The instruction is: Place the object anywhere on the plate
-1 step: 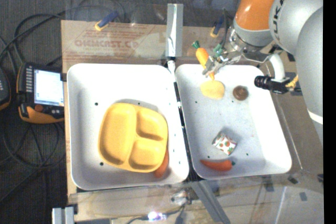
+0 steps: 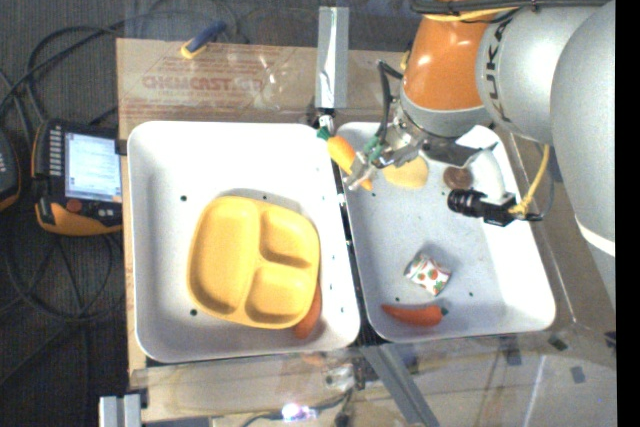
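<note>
Here, plate point(image 2: 258, 260) (left bin point(image 2: 155, 215)); orange object point(image 2: 343, 153) apart

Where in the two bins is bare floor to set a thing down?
Left bin: the strip between the yellow plate and the far wall. Right bin: the near right corner, beside the patterned box and red pepper. Crowded at its far left, around the pincer.
</note>
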Tool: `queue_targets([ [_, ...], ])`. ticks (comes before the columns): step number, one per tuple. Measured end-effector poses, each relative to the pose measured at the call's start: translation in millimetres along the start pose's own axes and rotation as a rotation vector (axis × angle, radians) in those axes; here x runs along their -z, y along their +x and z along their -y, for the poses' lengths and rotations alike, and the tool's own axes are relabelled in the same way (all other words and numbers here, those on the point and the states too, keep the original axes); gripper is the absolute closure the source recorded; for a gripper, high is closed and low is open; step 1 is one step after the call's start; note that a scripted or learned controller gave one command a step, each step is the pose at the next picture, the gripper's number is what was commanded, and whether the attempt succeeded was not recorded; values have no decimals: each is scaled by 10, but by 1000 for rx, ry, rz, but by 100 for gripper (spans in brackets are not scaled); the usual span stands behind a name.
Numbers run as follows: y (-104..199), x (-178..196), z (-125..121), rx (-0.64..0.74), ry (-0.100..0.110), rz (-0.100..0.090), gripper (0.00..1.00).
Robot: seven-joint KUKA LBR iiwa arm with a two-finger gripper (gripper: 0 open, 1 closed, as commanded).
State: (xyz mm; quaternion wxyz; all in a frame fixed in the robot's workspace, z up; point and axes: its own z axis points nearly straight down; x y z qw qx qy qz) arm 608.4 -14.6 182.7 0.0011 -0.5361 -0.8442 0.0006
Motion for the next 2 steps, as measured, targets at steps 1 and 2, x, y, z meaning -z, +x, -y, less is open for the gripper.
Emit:
queue_targets([
  [1,869,126,534,90,1,-1,100],
  [2,865,127,535,90,0,-1,0],
])
